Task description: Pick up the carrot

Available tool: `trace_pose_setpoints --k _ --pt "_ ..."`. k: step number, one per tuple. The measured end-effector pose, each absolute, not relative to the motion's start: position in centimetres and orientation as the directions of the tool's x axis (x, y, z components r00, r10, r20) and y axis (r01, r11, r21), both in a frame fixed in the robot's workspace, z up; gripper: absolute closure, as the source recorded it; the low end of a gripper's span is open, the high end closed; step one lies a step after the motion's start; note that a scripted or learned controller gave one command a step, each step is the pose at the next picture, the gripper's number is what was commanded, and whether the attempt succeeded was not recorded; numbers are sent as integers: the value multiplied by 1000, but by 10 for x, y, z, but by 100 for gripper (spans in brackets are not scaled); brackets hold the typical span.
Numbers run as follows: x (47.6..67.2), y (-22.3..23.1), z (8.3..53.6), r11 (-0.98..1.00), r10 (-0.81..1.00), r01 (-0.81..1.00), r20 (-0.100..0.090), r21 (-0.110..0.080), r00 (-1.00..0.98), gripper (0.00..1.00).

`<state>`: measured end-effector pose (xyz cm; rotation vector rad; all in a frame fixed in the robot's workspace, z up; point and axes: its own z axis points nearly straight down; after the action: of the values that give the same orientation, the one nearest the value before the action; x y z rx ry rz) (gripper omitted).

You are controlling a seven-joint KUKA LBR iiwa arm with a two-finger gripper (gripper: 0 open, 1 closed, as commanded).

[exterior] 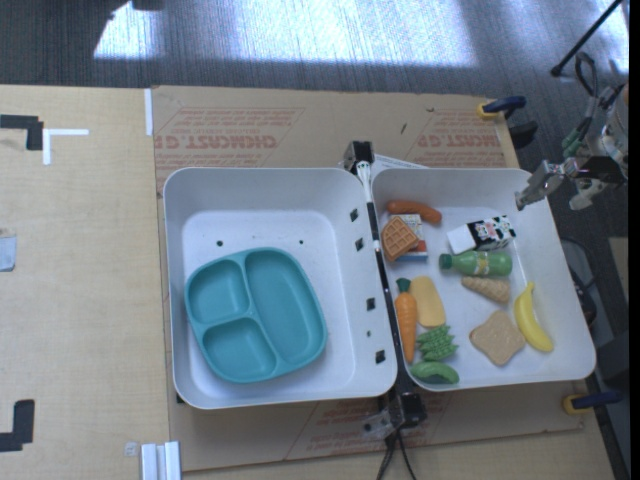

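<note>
**Carrot not yet picked up; it lies in the right bin**

Two shallow white bins are seen from above, set side by side on a cardboard-covered worktop (250,128). In the left bin (190,193) a teal divided plate (256,314) has been placed, with three compartments and nothing in them.

The right bin (545,223) is filled with toy food. The carrot (406,318), orange with a small green top, is found against the bin's left wall, lying lengthwise along it with the green end pointing away from the viewer. It is touched on its right by a pale yellow slice (430,301). Just below it a leafy green piece (437,344) and a dark green pod (434,372) are seen; just above it, a waffle (401,237) and a sausage (414,210). Further right, a green bottle (478,263), a small black and white carton (481,233), a cone-shaped piece (487,289), a slice of bread (497,338) and a banana (531,320) are spread out.

At the right edge of the view, above the right bin's far corner, the tool (540,183) is seen, well apart from the carrot. Nothing is held by it; whether its fingers are apart or together cannot be told.

The task is judged to be at its very beginning: the carrot has not been reached, gripped or lifted. The approach, the grasp and the lift are all left to be done.
</note>
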<state>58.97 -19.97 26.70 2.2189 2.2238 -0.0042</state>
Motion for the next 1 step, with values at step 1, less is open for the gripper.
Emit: trace_pose_setpoints --k 1 --pt "546 -153 223 51 999 999 -1 -3 -51 0"
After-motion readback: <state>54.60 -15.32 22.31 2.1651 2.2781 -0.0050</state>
